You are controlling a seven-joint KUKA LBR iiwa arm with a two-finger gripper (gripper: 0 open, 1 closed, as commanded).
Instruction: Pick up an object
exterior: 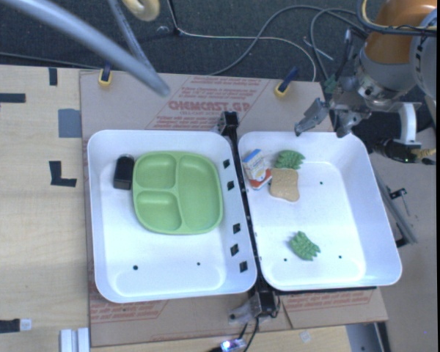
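Positioned above the far right corner of the right bin, the end effector hangs from the grey arm with the orange band, which enters from the right of the camera view. Its two dark fingers are spread apart, one pointing down-left and the other down toward the bin's far rim, and nothing sits between them. It is clear of every object in the bins.

The right shallow white plastic bin holds four items. A small white carton with red and blue print lies near the far left corner, close to the divider between the bins. Just beside it to the right rests a flat tan slice shaped like toast, touching or nearly touching the carton. A leafy green plastic piece lies at the slice's far edge, the item nearest the end effector yet still apart from it. A second leafy green plastic piece lies alone toward the near side of the bin, well apart from the others.

The left shallow white plastic bin holds a light green divided plate with three compartments, and a small black block touches or sits just beside the plate's left rim.

Both bins rest on a brown cardboard sheet laid over the light wooden surface.
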